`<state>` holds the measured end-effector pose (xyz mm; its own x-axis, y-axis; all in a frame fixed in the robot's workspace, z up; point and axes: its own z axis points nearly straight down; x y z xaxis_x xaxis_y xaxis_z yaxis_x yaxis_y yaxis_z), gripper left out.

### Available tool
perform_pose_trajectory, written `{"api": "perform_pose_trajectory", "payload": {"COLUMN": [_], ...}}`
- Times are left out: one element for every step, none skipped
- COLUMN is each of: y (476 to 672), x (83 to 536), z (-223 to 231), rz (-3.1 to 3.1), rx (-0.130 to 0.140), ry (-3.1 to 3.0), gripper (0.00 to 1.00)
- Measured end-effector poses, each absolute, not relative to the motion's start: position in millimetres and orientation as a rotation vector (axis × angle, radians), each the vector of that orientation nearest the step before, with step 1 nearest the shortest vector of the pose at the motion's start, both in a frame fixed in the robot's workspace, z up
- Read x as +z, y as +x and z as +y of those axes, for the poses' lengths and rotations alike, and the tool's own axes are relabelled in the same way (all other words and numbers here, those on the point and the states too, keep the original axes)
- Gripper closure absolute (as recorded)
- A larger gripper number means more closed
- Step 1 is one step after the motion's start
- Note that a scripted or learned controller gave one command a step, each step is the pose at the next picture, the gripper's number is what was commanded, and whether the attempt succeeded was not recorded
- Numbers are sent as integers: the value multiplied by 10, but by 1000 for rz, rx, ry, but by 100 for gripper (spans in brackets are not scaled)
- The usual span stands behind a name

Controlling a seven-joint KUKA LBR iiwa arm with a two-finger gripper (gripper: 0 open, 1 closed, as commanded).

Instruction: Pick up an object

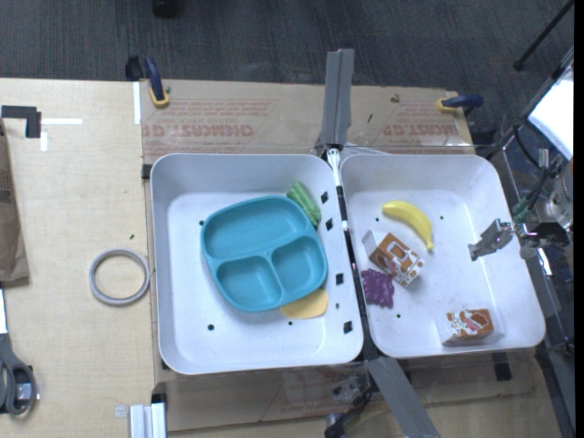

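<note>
Pale wooden bench, dark floor behind, two white bins side by side. Right bin (511, 245): banana (408, 221) up-left of the gripper (491, 240); orange-and-white carton (395, 257) further left, purple piece (377, 286) just below it; a second small carton (469, 325) below the gripper. Gripper sits low at the bin's right wall, touching nothing, probably just entering. Whether its fingers are spread cannot be told. Left bin (173, 272): blue divided plate (264, 255), green (305, 203) and yellow (307, 307) pieces peeking from under its rim.
</note>
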<state>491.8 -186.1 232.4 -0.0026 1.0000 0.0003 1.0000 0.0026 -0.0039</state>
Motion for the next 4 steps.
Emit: {"api": "perform_pose_trajectory", "payload": {"y": [4857,5496,6000,6099], "x": [1831,2169,1630,904], "z": [-1843,-1172,-1168,-1016], "rz": [-2245,-2351,-2094,-1985], "rx": [4,4,6,5], "ry": [-2191,-2081,-2339,-2433], "gripper": [0,0,0,0]}}
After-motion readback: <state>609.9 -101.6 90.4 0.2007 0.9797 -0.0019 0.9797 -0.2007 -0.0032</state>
